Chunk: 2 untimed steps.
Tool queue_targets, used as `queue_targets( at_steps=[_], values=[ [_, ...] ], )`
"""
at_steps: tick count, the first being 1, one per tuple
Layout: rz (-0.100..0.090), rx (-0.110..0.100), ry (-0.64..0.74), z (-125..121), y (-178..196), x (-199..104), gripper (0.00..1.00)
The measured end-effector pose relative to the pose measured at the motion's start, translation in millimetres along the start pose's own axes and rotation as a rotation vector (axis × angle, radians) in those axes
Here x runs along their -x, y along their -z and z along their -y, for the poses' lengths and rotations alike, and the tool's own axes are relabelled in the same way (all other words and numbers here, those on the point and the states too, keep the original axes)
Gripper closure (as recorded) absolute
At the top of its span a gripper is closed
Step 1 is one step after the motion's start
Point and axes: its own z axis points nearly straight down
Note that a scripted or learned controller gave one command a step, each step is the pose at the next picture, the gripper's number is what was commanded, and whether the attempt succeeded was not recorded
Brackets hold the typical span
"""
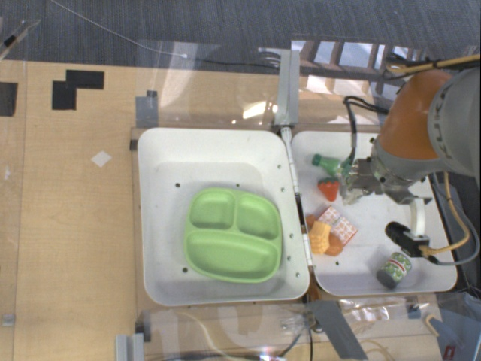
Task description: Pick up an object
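Hovering over the right bin, our gripper sits just right of the small red-orange toy. We cannot tell from this slant how the gripper is set. The toy lies in the bin's upper left, beside a green piece.

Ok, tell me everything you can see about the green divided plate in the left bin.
The green divided plate is a light green tray that looks like smooth plastic, rounded at the corners, with three compartments: two smaller ones along its far side and one long one along its near side, none holding anything. It lies flat and right way up on the floor of the left white bin, turned slightly askew, toward the bin's near right part. Its right edge comes close to the bin's right wall. Nothing else touches it.
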Motion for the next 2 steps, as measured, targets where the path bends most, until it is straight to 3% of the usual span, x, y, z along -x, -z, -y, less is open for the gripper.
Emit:
queue_targets(
  at_steps=[1, 2],
  values=[
    [-0.001, 0.004, 0.005, -45.8, -48.2, 8.7, 1.00],
    [0.000, 0.004, 0.005, -45.9, -48.0, 8.8, 0.00]
  ],
)
